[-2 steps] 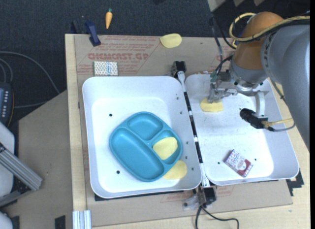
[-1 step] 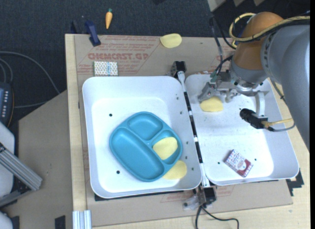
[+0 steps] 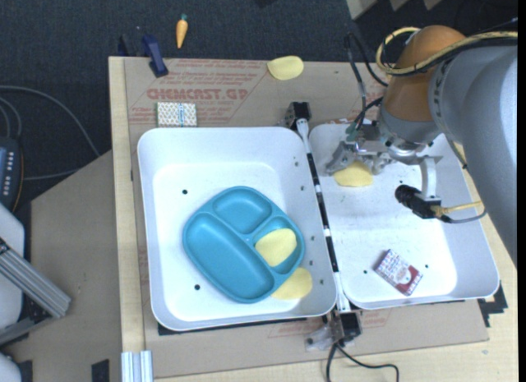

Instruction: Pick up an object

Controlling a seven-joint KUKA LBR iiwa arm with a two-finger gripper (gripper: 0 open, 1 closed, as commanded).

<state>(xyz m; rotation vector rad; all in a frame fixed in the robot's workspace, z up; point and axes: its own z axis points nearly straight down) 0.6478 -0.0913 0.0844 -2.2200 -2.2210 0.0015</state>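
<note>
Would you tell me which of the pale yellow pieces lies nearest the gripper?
The pale yellow piece in the right bin, just under the gripper; the others lie in the left bin or on the bench.

Arm bent low, claw pointing left.

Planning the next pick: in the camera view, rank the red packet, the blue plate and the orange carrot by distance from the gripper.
From the gripper:
1. Red packet, right bin, near corner.
2. Blue plate, left bin.
3. Orange carrot, on the floor beyond the bench.
</note>
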